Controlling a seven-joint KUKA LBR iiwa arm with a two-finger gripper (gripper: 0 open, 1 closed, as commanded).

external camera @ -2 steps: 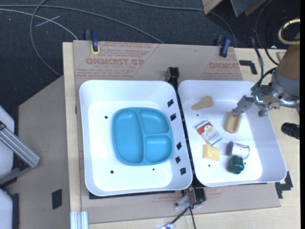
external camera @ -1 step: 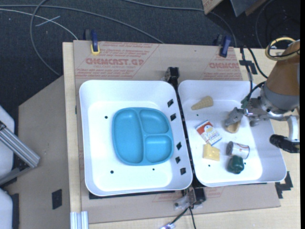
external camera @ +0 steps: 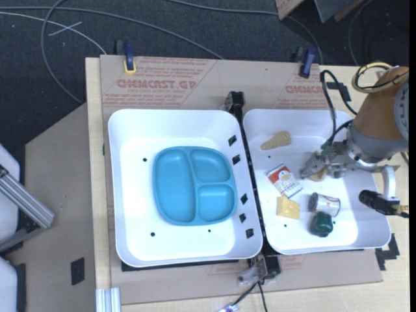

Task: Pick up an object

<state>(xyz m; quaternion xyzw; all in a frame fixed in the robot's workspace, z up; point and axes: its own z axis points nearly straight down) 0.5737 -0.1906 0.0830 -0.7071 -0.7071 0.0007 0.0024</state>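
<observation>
My gripper (external camera: 316, 166) hangs low over the middle of the right bin (external camera: 338, 125), reaching in from the right. Just left of it lies a red and white carton (external camera: 284, 179). A tan wedge (external camera: 276, 140) rests toward the bin's back left. A yellow block (external camera: 288, 208) lies near the front, beside a small silver can (external camera: 324, 203) on its side and a dark green round object (external camera: 320, 224). Nothing shows between the fingers.
The left bin (external camera: 130, 174) holds a blue divided plate (external camera: 194, 185). Black clips (external camera: 235, 101) join the two bins along the middle. Cables (external camera: 335, 93) trail near the arm at the right. Blue clamps (external camera: 130, 62) pin the cardboard base at the back.
</observation>
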